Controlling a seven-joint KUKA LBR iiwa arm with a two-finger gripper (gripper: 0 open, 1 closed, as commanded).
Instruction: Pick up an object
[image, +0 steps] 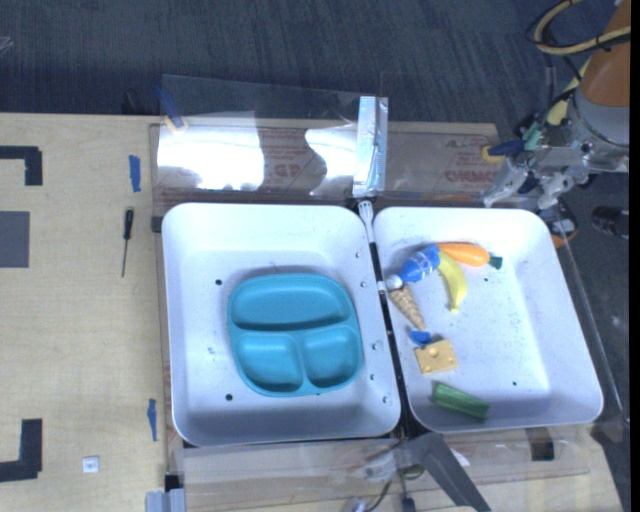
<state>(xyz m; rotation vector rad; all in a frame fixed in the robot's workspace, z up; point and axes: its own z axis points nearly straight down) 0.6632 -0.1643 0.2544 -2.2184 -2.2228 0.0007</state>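
From the fixed camera above the bench, I see my gripper (525, 180) up at the far right, hanging past the back corner of the right bin (560, 330), outside its rim and above the bench edge. My fingers are small and cluttered against cables and fittings there, so I cannot tell whether they are spread or closed, and nothing can be seen between them. My orange band (608, 75) shows higher up in the top right corner.

The objects I could pick all lie in the right bin, gathered toward its left side and well apart from my gripper. Near the back sits a carrot (465, 254), lying roughly crosswise, with a banana (455, 284) just in front of it, its curve running toward the near side; the two seem to touch at the banana's upper end. Just left of them is a blue bottle-like toy (420, 265), tilted, and below it, close to the dividing wall, a tan cone-shaped piece (406, 303) lies at a slant. Nearer the front lies a yellow cheese-like block (435, 356) with a small blue piece (419, 338) touching its back corner. Closest to the front rim rests a green cucumber-like piece (460, 401), lying on its side, apart from the rest.

The left bin (190, 330) holds a blue divided tray (294, 332), sitting flat in its middle, with one long compartment at the back and two smaller ones toward the front
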